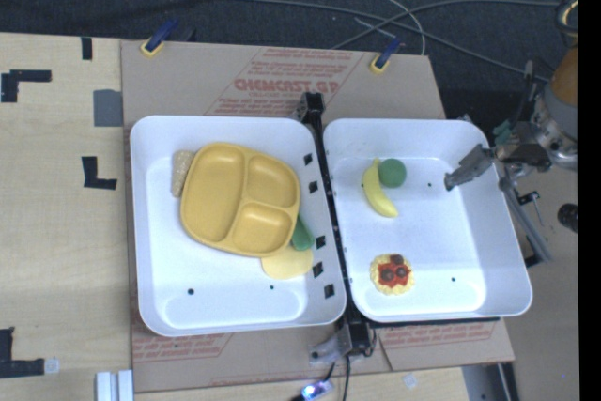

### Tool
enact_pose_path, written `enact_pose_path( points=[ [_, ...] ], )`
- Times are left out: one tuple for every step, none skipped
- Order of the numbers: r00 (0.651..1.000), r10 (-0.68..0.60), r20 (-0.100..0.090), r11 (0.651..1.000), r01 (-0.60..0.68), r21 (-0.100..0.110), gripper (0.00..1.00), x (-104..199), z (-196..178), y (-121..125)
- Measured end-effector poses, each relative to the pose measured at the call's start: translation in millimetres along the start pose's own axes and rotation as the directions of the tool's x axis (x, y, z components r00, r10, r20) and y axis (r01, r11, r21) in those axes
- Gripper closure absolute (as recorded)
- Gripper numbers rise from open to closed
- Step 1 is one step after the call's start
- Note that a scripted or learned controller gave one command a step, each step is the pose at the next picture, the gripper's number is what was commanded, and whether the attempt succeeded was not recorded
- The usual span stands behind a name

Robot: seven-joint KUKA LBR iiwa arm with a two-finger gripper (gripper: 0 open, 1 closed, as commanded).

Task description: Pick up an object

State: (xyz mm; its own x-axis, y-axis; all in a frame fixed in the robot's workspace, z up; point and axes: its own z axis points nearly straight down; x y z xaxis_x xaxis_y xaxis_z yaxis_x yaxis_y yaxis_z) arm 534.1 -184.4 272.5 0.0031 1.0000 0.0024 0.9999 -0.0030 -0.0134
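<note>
Here, two white bins are seen side by side on the bench (56, 202). In the left bin (160, 296), one yellow tray (239, 199) with three parts is laid flat. One tan thing (180, 172) is tucked under its left edge, and one green thing (301, 238) and one pale yellow thing (289, 265) peek out at its lower right. In the right bin (470, 286), three toys are counted. One banana (377, 193) is laid near the upper left, and one green ball (392, 172) is touching it on its right side. One small round yellow toy with red spots (392, 274) is set apart, lower down in the same bin. The gripper (466, 172) is held over the upper right part of the right bin, well apart from all three toys. Nothing is seen in it. Whether it is spread or closed cannot be told. Two clips (160, 37) are fixed on the brown board (282, 80) under the bins.
</note>
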Motion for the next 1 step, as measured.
enact_pose_path(
  points=[
    [1.0, -0.004, 0.003, 1.0, 0.004, -0.012, 0.0, 0.7, -6.8, 2.0]
  ],
)
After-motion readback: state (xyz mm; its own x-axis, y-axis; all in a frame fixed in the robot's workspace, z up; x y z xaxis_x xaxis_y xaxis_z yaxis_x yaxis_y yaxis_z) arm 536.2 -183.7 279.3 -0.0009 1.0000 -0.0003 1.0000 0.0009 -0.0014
